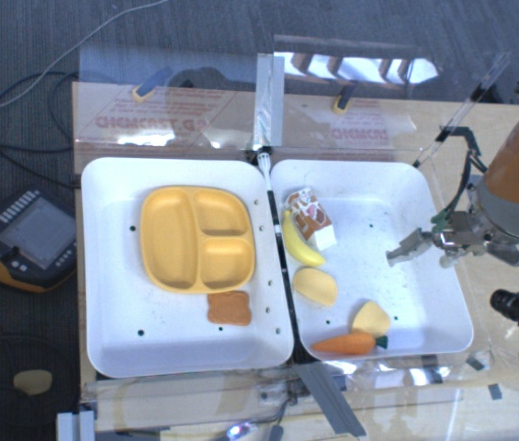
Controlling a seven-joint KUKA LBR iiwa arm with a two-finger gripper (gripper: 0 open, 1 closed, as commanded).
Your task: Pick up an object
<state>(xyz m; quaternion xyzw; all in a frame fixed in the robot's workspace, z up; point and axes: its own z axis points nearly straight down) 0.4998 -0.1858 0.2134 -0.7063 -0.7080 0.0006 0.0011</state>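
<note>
On the surface, the left bin [103,246] carries a yellow divided plate [197,238] at its middle and a brown toast slice [230,309] toward its near edge. In the right bin [397,186], a banana [299,244], a wrapped snack [311,217] and a pale lemon-like piece [315,286] line the left edge; a carrot [346,344] lies along the near edge. The claw [406,249] hovers over the right edge, fingers apart, carrying nothing. Judged so, no pick is made yet.

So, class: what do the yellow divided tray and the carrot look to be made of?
The yellow divided tray looks like moulded plastic: uniform colour, smooth rounded compartments, soft sheen. The carrot is probably a plastic toy: flat, even orange, smooth surface, though it is small here.
</note>
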